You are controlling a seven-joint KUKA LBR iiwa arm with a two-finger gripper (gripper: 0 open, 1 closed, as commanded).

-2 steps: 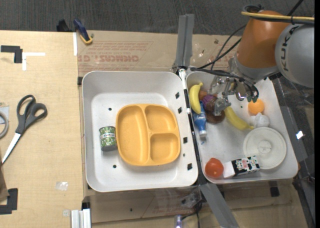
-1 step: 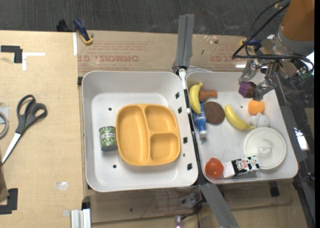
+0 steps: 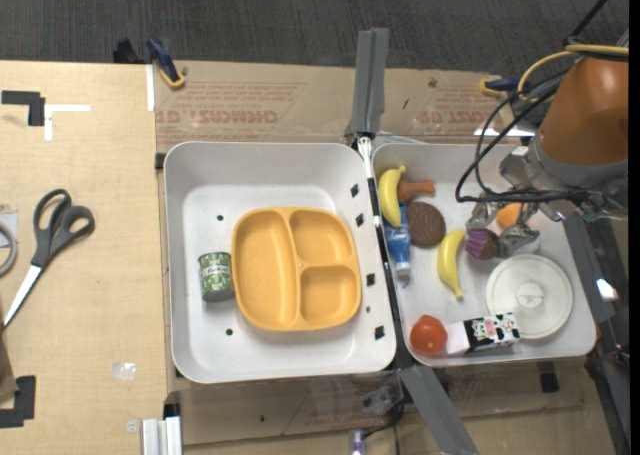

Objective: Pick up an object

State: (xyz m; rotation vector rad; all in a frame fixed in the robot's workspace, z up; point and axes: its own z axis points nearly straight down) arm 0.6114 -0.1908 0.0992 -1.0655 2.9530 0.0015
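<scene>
We saw the gripper point(image 3: 505, 226) low in the right bin point(image 3: 575, 348) near a purple object point(image 3: 481, 243), to grasp; its state we cannot tell.

The arm point(image 3: 590, 113) is running off the right edge and hiding the right bin's point(image 3: 440, 158) far corner; gripper point(image 3: 510, 228) details are blurring together.
</scene>
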